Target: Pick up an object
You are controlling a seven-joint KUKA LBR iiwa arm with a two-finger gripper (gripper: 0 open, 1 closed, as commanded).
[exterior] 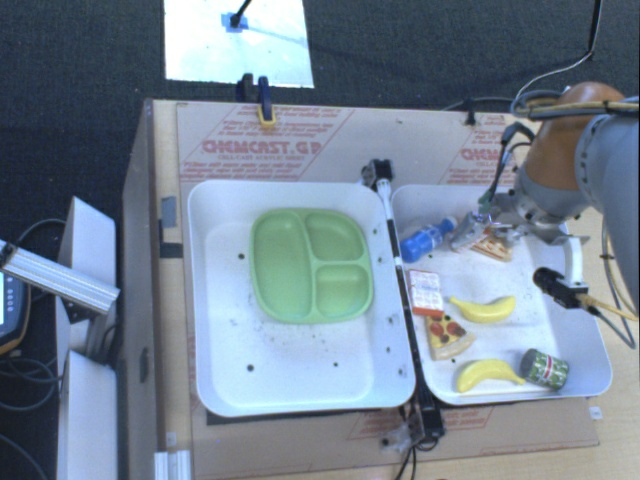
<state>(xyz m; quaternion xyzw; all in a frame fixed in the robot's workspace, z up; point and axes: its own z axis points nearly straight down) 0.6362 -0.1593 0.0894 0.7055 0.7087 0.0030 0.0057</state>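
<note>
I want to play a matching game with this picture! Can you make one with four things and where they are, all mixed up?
Things:
1. green plate
2. blue bottle
3. can
4. pizza slice

Places:
A. right bin, near front right corner
B. left bin, in the middle
C. right bin, between the two bananas
D. right bin, far end beside the divider

Pairs: 1-B, 2-D, 3-A, 4-C
</note>
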